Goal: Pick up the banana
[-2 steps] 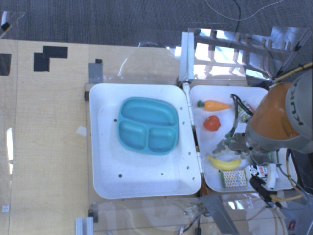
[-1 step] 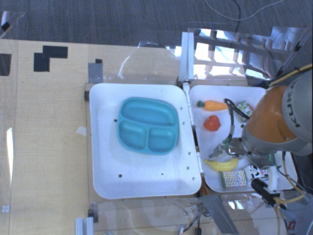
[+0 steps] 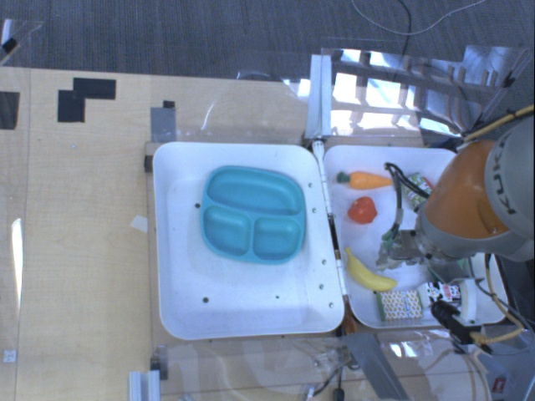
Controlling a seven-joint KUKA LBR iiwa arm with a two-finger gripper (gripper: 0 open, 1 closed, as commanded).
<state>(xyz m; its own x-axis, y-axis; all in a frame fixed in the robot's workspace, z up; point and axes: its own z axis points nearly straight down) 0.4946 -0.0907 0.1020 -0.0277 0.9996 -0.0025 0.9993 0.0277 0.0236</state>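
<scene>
A yellow banana (image 3: 369,272) lies in the right bin (image 3: 338,215), near its front left part, slanting from upper left to lower right. My gripper (image 3: 391,253) hangs low just to the right of the banana's upper side, under the grey and orange arm (image 3: 472,203). The banana rests on the bin floor and is not between the fingers as far as the view shows.
The right bin also holds an orange carrot (image 3: 369,180), a red tomato-like fruit (image 3: 362,210) and a green-and-white sponge or box (image 3: 399,305) at the front. The left bin (image 3: 180,249) holds a blue divided plate (image 3: 252,214). Cables run along the arm's right side.
</scene>
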